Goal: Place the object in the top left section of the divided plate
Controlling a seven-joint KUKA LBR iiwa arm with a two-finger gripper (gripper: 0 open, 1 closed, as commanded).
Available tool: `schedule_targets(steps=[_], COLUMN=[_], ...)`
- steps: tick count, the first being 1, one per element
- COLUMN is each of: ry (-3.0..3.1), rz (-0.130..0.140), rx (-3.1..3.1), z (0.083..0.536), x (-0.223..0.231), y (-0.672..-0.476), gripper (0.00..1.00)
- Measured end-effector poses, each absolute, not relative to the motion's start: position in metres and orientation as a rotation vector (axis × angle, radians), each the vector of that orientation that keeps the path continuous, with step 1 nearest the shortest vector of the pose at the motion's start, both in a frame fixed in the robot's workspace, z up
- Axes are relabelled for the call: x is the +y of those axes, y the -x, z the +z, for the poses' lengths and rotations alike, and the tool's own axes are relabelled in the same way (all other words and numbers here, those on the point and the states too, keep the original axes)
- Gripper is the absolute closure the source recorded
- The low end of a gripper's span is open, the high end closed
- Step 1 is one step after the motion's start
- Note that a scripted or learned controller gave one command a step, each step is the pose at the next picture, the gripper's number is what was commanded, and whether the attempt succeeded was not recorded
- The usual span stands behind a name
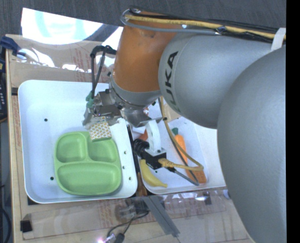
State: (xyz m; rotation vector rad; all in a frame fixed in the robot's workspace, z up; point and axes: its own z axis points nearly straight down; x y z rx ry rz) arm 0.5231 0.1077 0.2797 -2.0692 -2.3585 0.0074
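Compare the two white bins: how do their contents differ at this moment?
The left bin holds a green divided plate; the right bin holds loose items, among them a banana and a carrot. The left bin shows much bare floor; the arm covers much of the right bin. Both are shallow and white.

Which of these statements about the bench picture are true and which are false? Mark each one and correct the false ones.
1. The green plate lies in the left bin. True.
2. The plate has two sections. False: it has three, two small ones at the top and one large one below.
3. A patterned object sits under the gripper, at the plate's top right section. True.
4. The banana lies on the plate. False: it lies in the right bin.
5. A carrot lies in the right bin. True.
6. The arm comes in from the left. False: it comes in from the right.
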Motion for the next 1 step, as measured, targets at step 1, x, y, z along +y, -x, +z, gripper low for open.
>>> schedule_targets(steps=[1], ry=[2.07], rz=[0.007], rx=[-2.358], z=[0.28], x=[0.1074], y=[-0.5232], gripper=[0.0])
